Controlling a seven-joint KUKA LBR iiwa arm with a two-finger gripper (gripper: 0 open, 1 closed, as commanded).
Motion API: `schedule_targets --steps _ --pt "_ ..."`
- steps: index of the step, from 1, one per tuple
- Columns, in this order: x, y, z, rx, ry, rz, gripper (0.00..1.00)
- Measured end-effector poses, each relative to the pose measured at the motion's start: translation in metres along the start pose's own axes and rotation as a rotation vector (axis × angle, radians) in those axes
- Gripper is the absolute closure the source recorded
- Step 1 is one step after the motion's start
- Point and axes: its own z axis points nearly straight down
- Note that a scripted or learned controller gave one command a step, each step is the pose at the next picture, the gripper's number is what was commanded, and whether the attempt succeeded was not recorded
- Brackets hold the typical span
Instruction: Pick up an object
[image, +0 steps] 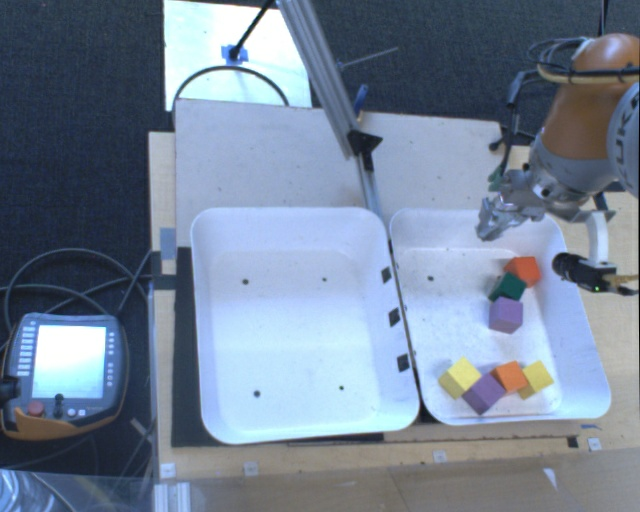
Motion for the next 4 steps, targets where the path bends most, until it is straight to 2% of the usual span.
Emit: schedule_targets --steps 1,2,3,4 --pt "0.054 -0.018 -0.006 0.001 0.001 -0.002 1.00" --pt "0.101 -0.044 0.003 0.003 0.001 -0.001 1.00" --pt "0.138 -0.070 -0.009 0.002 0.001 -0.001 1.00" --pt "0.179 -0.106 -0.016 0.003 0.001 -0.002 1.00"
